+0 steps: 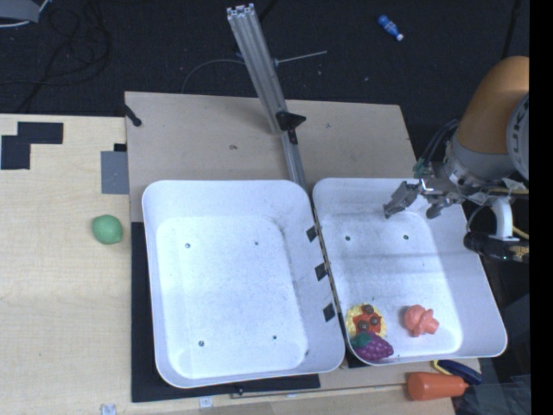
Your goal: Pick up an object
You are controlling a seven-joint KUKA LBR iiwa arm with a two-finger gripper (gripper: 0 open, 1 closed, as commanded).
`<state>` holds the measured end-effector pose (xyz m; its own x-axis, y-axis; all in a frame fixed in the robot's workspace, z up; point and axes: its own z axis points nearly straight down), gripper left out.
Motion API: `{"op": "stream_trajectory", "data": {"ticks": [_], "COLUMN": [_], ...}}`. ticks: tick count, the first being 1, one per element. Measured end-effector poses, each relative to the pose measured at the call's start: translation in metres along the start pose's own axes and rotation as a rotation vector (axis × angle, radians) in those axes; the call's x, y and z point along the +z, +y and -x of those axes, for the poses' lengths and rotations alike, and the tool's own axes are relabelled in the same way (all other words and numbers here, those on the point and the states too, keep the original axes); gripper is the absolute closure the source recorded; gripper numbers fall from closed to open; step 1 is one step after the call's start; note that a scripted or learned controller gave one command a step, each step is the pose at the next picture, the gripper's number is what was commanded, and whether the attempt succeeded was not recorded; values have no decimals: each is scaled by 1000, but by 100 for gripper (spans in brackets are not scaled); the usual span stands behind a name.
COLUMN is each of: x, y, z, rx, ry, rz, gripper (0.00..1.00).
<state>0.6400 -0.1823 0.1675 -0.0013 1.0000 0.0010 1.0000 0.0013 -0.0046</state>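
Camera view. The bench spans the frame's middle, bearing the left bin and the right bin side by side. The arm enters at the right edge; its gripper hovers over the right bin's upper part, fingers spread, nothing between them. Candidate objects lie along that bin's lower edge: a pink toy, and at lower left a yellow-and-red toy touching purple grapes. The pink toy stands apart from its neighbours, so it is probably the cleanest target: centre above it and descend vertically. Outside the bins, a green ball rests at left, an orange object at the bottom.
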Motion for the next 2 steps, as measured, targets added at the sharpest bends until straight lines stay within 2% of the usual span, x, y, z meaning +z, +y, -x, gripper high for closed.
{"op": "stream_trajectory", "data": {"ticks": [1, 2], "x": [60, 46], "y": [4, 5], "z": [-7, -6], "rx": [1, 1], "ry": [0, -2], "rz": [-1, 5], "gripper": [0, 100]}}
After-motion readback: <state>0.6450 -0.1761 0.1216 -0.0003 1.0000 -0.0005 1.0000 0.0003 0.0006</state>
